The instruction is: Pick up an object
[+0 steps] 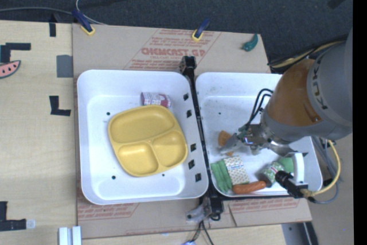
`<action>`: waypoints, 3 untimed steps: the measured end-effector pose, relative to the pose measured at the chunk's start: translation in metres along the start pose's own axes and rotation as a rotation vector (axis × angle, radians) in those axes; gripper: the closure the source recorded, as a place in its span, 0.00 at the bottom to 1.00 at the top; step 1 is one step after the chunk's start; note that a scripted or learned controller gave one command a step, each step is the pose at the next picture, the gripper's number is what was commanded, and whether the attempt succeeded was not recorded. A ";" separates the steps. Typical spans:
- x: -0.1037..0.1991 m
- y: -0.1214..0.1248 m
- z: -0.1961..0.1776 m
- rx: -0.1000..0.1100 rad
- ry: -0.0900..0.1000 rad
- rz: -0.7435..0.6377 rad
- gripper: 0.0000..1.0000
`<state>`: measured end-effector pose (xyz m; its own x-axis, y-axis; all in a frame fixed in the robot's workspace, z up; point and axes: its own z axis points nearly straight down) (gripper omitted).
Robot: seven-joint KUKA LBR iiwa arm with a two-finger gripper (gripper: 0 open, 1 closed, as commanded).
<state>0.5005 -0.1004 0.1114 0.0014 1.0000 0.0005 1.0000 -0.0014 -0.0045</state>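
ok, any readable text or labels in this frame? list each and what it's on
"CHEMCAST GP": red print on the cardboard sheet under the bins, upside down as seen from the camera.
Smaller red lines beside it: too blurred to read.
Small packet behind the yellow divided plate in the left bin: print too small to read.
Patterned green packet in the right bin: nothing legible.

A single fixed camera looks down from above the bench [34,123] at a slant, far enough back to take in both white bins, the left bin [92,140] and the right bin [223,92], whole. The arm [321,94] enters from the view's right side.
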 end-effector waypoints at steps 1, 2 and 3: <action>-0.002 0.064 0.025 -0.008 -0.001 -0.002 0.00; -0.003 0.063 0.015 -0.007 -0.002 -0.002 1.00; -0.003 0.063 0.016 -0.007 -0.002 -0.002 0.00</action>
<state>0.5636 -0.1038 0.0955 -0.0004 1.0000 -0.0019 1.0000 0.0004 0.0025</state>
